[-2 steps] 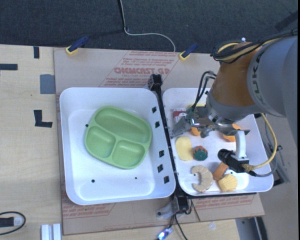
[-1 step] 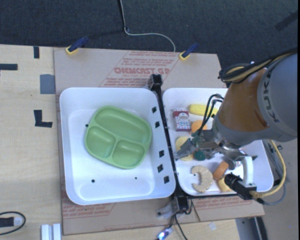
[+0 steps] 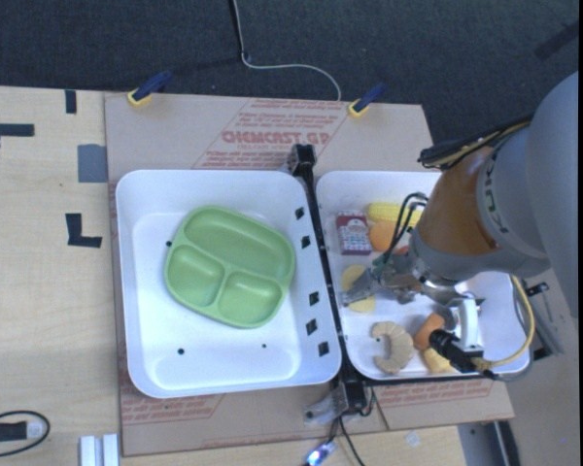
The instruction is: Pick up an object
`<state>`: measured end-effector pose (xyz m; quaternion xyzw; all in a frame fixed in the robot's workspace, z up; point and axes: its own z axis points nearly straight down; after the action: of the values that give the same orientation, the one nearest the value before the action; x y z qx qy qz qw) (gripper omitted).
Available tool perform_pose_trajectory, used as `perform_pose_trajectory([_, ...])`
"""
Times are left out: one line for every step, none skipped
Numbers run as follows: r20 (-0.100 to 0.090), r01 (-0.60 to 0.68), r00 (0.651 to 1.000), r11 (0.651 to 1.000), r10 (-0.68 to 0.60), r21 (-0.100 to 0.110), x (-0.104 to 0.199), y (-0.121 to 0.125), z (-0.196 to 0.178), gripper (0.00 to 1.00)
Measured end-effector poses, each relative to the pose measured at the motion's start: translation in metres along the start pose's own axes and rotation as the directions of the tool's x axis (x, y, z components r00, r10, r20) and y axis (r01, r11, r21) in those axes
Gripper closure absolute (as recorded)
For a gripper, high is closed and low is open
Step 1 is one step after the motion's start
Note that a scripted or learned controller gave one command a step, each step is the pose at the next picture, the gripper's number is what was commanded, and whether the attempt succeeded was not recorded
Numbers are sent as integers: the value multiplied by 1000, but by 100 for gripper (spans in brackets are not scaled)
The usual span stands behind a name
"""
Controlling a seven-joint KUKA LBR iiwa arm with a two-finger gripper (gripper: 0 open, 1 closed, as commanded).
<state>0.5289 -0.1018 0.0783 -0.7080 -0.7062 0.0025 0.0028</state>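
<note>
A pale green, three-compartment plastic plate is seen lying flat in the left shallow white bin, and it serves here as the landmark. To the right of the plate, across the black divider strip, the right shallow white bin is crowded with small toy foods. Nearest the plate, just past the divider, a small red-and-white packet is placed, with a yellow piece and an orange piece just beyond it. Lower on that side, a pale yellow wedge lies close to the divider, and a tan curved pastry-like piece sits nearer the front rim, beside a small orange piece. The grey arm with its orange band is stretched over the right bin, far from the plate, and much of the bin is covered by it. The gripper is lowered among the foods, just beside the pale yellow wedge; whether its fingers are apart or closed cannot be told.
</note>
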Motion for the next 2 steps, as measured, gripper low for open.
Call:
perform_pose_trajectory([1, 5, 1000, 1000, -5, -6, 3, 41, -5, 0])
perform_pose_trajectory([1, 3, 1000, 1000, -3, -9, 10, -18, -109, 0])
